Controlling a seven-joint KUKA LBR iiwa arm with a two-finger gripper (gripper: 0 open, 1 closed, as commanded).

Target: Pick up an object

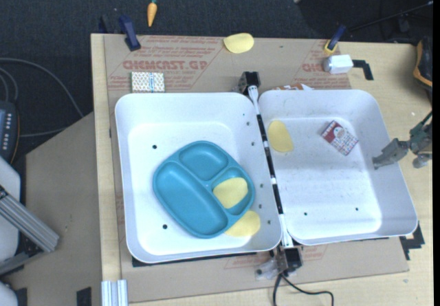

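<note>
Gripper [401, 149] at the right bin's [385, 222] right rim, holding nothing visible; whether its grip is open or closed cannot be told. Right bin: small red-and-white packet [339, 137] toward the back, yellow piece [280, 137] by the left wall. Left bin [137, 160]: blue divided tray [189, 191] carrying one yellow piece [231, 191], another [243, 225] at its edge.

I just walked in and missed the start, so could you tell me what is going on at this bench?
A robot arm is set to pick something out of two white bins. Its tool sits at the right bin's right edge, holding nothing. That bin has a yellow piece and a small red and white packet. The left bin holds a blue divided plate with one yellow piece in it and another at its lower right edge.
</note>
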